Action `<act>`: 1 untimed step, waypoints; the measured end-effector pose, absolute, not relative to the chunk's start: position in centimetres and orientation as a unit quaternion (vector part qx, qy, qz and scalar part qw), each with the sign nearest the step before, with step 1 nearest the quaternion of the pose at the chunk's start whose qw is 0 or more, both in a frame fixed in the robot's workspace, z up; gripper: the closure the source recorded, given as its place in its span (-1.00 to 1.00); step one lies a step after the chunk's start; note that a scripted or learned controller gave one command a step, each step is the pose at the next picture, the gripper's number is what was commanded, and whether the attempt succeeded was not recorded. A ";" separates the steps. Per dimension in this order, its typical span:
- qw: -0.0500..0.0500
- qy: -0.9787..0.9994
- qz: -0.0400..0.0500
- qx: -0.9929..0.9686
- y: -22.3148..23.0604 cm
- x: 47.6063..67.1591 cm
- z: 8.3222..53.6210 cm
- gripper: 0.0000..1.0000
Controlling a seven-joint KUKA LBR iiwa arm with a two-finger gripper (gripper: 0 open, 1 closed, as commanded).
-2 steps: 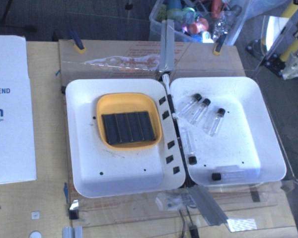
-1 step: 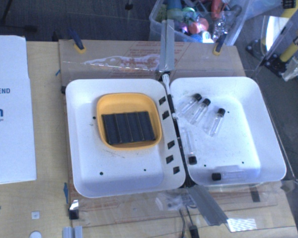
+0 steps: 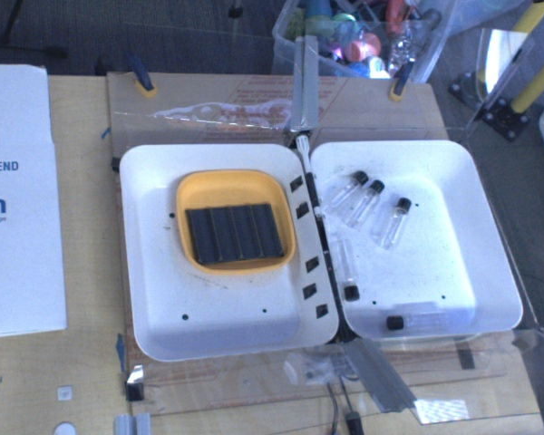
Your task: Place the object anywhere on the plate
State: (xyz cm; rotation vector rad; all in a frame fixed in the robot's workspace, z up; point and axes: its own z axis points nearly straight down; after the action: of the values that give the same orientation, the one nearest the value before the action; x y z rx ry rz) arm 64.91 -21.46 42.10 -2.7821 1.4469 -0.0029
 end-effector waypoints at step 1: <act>0.002 0.356 0.001 -0.935 -20.4 66.8 35.6 1.00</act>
State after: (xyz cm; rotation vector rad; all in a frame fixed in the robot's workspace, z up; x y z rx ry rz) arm 66.76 -20.41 35.63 -2.9326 1.1164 0.0024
